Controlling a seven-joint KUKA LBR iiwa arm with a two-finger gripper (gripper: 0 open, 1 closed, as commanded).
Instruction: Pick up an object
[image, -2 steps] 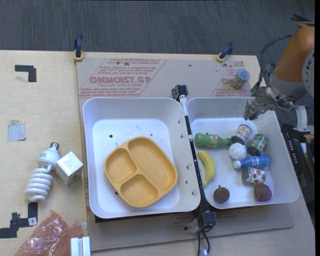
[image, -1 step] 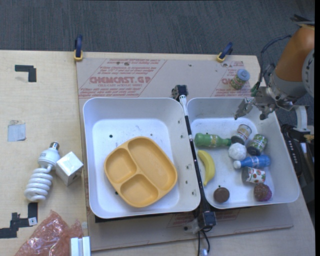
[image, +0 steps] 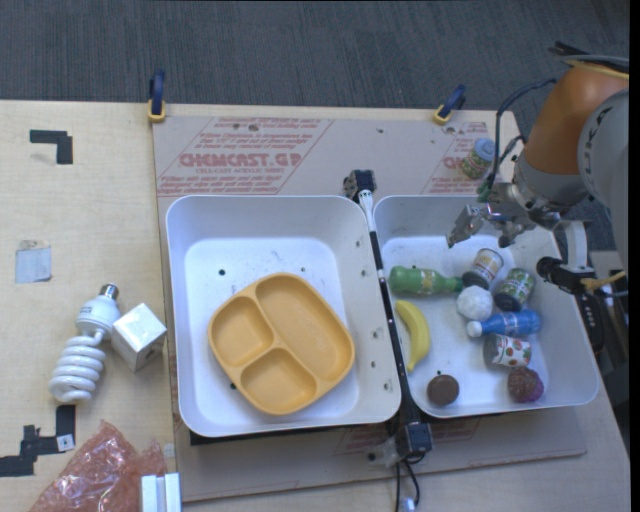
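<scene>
Objects for picking were gathered in the right bin (image: 560, 395) while the hand (image: 487, 222) hovered over its far side.

A small can (image: 486, 267) lay just below the hand, beside a green bottle (image: 425, 282), a white ball (image: 475, 302) and a banana (image: 415, 334). Whether the hand was released or clenched could not be told; nothing was seen between its parts. A straight descent onto the can, kept clear of its neighbours, was judged best.
</scene>
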